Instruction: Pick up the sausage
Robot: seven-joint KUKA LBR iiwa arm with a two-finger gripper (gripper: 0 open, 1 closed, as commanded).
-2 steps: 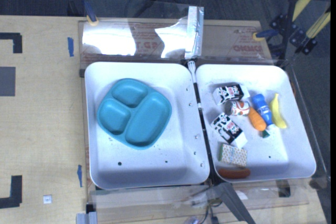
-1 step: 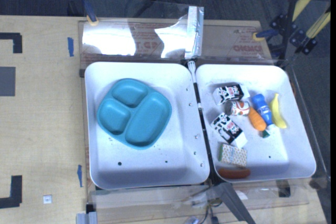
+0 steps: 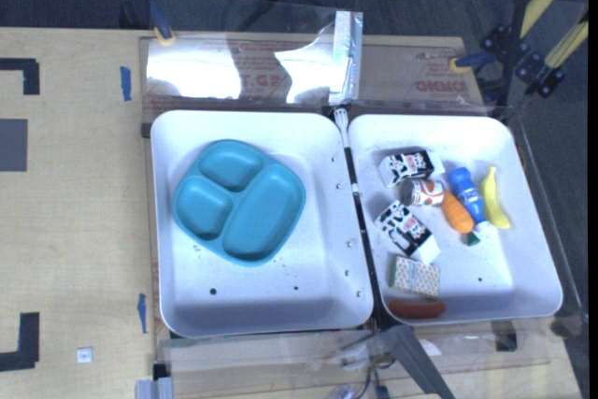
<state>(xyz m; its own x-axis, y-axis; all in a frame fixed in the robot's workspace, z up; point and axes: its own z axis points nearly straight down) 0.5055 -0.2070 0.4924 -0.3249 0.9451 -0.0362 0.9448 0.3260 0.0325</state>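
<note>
The sausage point(image 3: 416, 307) is a reddish-brown link lying flat against the near wall of the right bin point(image 3: 533, 266), just below a small patterned packet point(image 3: 416, 276). The arm and gripper are outside this view.
The right bin also holds two black-and-white cartons point(image 3: 407, 165) point(image 3: 405, 226), a small can point(image 3: 427, 192), a carrot point(image 3: 457, 212), a blue bottle point(image 3: 464, 190) and a banana point(image 3: 494, 197). A blue three-part plate point(image 3: 240, 199) lies in the left bin point(image 3: 187, 294). A grey strut point(image 3: 420, 367) crosses below the bins.
</note>
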